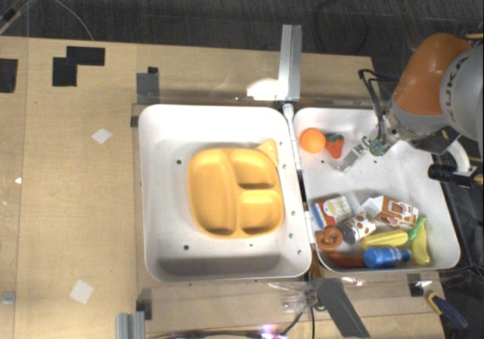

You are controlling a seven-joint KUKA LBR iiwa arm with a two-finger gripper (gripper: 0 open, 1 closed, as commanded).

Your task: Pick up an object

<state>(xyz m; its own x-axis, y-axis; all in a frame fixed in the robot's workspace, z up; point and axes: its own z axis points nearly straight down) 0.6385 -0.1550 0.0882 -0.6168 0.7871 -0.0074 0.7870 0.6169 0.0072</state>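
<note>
A pale wooden bench point(68, 201) stood against dark carpet, carrying two shallow white bins side by side. The left bin point(162, 178) held a yellow divided tray point(234, 190), lying a little toward the wall it shared with its neighbour. In the right bin point(439, 201), an orange ball point(311, 140) sat in the far corner next to the dividing wall, with a small red piece point(334, 146) touching it. Along the near edge lay a crowded heap: a small carton point(333, 211), a packet point(395, 213), a yellow banana point(386, 239), a blue bottle point(386, 256) and a yellow-green piece point(420, 243), all pressed together. The grey arm with its orange band point(423, 84) reached in over the bin's far right corner, and the gripper point(355, 156) hung over bare floor near the far edge, just beside the red piece and well apart from the heap. From where I stood I could not tell how it was set, and nothing showed in its grasp.
</note>
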